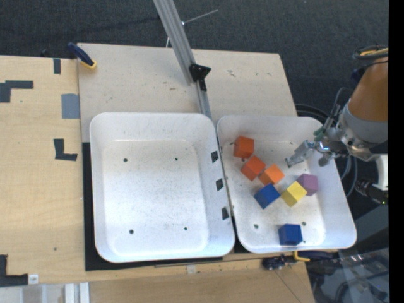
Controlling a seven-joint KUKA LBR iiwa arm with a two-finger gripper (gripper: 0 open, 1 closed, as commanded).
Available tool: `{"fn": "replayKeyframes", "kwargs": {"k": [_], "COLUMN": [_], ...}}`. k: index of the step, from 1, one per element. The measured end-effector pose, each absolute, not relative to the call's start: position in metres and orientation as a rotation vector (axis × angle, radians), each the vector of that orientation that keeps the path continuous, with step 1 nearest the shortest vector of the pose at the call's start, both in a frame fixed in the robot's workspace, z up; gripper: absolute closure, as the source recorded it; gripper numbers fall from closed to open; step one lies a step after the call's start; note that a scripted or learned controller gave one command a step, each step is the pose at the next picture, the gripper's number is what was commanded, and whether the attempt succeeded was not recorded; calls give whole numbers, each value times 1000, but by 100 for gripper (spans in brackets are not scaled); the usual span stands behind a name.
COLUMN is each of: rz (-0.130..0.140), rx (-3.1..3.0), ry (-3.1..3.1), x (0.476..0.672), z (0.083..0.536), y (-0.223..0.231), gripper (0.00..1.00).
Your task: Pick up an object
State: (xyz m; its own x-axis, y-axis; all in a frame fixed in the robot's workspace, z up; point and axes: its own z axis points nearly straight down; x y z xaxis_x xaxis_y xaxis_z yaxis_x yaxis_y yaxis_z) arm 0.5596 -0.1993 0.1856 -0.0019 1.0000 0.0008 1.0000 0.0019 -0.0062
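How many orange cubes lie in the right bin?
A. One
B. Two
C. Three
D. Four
C: the right bin holds three orange cubes, one at its upper left, one below it and a paler one next to the blue cube.

My end effector (307, 153) hangs over the right bin (334, 232), near its upper right side, with nothing between its fingers. Taking the yellow cube (293, 194) as landmark: a purple cube (308, 183) sits just beside it on the right, a blue cube (266, 196) just left, three orange cubes (254, 167) up-left, another blue cube (290, 234) below
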Motion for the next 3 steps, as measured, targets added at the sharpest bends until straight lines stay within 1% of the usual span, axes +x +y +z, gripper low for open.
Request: {"fn": "replayKeyframes", "kwargs": {"k": [1,2,3], "rz": [2,-1,-4], "rx": [-2222,-2221,-2223], "ry": [-2220,-2225,-2227], "x": [561,562,561], "z": [124,138,201], "y": [-202,-202,-199], "gripper": [0,100,100]}}
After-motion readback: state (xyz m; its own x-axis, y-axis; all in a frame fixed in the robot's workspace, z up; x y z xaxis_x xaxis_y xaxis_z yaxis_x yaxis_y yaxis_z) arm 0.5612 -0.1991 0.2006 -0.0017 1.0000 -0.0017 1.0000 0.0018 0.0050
